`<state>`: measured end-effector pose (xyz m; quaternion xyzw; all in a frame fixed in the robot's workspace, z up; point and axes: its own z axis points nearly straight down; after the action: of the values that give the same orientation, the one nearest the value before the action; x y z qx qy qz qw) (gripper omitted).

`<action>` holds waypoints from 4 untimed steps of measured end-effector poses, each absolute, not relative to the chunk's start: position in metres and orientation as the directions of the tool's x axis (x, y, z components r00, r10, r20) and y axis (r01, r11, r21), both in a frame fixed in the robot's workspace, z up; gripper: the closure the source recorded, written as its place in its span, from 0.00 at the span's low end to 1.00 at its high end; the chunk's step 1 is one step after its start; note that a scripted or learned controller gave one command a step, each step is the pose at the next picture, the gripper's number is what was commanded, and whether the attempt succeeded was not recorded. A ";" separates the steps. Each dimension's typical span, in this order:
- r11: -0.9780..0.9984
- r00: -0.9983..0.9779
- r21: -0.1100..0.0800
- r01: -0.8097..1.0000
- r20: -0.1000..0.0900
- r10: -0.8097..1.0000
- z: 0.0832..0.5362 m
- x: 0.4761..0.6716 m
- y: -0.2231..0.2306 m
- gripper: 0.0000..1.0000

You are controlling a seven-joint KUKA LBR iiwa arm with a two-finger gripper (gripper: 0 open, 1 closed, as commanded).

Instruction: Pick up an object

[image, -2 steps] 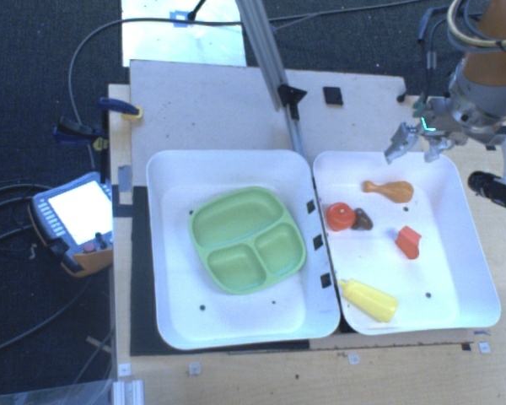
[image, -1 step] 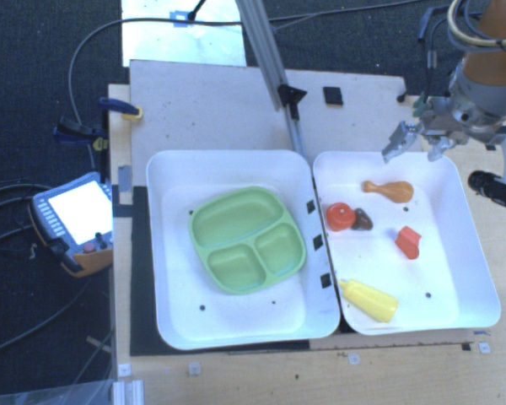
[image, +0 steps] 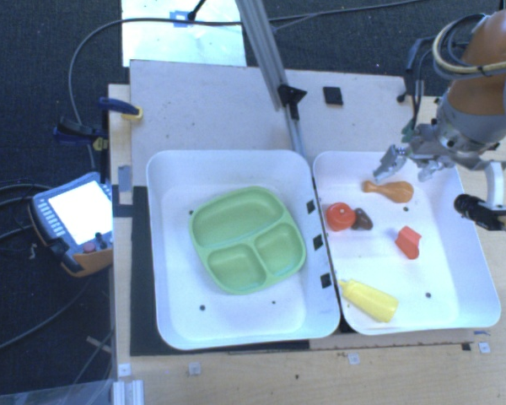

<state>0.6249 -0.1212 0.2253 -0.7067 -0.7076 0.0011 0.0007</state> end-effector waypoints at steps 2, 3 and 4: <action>0.001 -0.001 -0.002 1.000 0.000 1.000 0.122 0.628 -0.122 0.00; 0.001 -0.001 0.005 1.000 -0.001 1.000 0.136 0.630 -0.122 1.00; 0.002 -0.002 0.005 1.000 -0.001 1.000 0.181 0.626 -0.122 1.00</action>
<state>0.6262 -0.1216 0.1812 -0.7063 -0.7079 -0.0015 -0.0019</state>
